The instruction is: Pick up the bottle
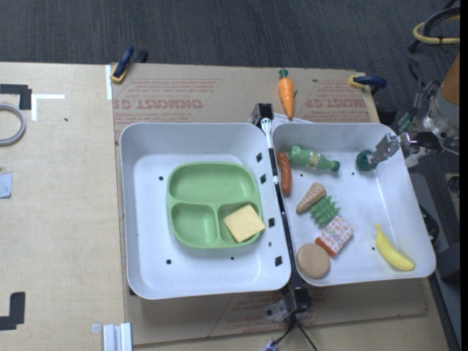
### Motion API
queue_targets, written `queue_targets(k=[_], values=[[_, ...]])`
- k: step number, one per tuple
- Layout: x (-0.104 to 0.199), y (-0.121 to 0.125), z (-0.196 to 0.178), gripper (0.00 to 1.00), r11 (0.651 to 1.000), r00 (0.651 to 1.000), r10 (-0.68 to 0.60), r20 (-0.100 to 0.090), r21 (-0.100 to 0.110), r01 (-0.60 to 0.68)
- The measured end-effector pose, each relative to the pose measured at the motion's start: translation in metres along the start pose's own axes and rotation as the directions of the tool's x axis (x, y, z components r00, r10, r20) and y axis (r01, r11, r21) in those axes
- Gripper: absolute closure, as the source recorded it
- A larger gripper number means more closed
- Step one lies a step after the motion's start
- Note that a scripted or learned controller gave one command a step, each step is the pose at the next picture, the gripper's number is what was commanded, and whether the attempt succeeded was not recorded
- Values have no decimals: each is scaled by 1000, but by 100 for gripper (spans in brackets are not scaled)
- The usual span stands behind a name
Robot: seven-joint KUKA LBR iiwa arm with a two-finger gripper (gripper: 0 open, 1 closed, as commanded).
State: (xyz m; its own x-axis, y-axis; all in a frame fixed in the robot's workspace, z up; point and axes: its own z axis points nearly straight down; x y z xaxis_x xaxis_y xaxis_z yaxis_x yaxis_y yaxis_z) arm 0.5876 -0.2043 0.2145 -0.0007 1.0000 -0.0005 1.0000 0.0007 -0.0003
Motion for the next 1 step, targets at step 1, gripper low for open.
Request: queue_targets(k=[1], values=[[0,0,-10,100,1000,1000,-3,1,-1,3]])
